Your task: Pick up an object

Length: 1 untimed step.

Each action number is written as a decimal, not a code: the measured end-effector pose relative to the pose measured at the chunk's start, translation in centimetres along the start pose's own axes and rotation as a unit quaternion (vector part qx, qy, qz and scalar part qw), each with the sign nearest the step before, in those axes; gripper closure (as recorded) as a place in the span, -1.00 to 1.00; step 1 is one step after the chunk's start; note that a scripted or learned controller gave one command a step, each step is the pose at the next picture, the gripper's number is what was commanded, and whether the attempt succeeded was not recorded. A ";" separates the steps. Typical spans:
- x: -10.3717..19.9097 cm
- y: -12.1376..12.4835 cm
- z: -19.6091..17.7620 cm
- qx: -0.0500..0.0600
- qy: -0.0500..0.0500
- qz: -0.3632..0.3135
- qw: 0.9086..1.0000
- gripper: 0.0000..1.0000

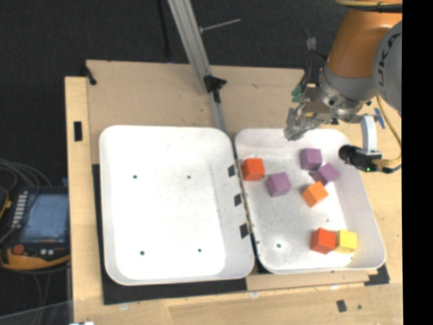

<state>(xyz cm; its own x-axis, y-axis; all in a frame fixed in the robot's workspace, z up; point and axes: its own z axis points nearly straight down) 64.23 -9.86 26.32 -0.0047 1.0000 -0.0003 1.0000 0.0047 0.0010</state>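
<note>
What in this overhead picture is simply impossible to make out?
- Gripper: small and blurred over the right bin's far rim, so its state is unreadable.
- Arm: cut off by the picture's top and right edges.
- Yellow block against the red block: their meeting faces are hidden.

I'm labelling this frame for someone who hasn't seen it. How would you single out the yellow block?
Look in the right-hand white bin, at its near right corner. Two cubes touch there: the yellow block is the outer one, right of a red-orange cube. It is the one yellow piece.
</note>
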 end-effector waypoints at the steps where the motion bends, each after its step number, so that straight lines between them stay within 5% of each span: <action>1: 5.5 -2.3 -0.4 0.000 0.001 -0.001 1.000 1.00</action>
<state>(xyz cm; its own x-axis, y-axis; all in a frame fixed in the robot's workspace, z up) 61.89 -4.40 26.67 -0.0066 1.0000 0.0015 1.0000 0.0066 0.0006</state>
